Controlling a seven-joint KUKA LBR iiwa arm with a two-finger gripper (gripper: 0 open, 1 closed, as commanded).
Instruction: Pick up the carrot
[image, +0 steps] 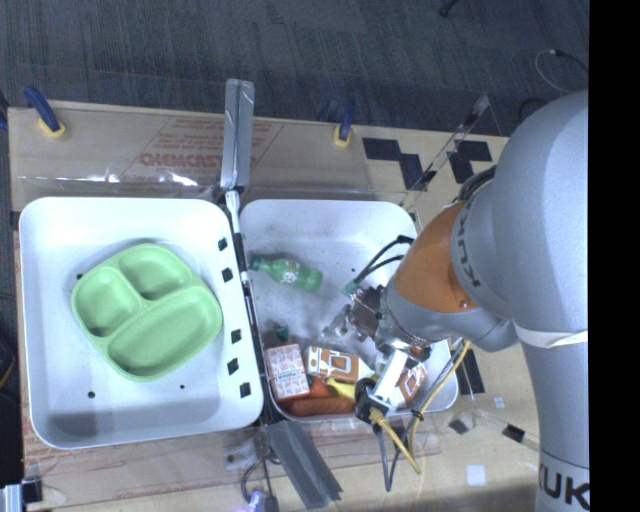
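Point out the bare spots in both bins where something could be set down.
The left bin has bare floor along its near wall and in the far corners around the green plate. The right bin has a bare strip between its far wall and the green bottle. Crowded: its near end, where boxes, the carrot and the arm bunch together.

The bench bears a left bin beside a right bin.

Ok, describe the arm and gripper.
The arm is bulky, rounded and grey, with an orange band above the wrist and black lettering low on its housing. Thin black cables loop towards the small metallic gripper.
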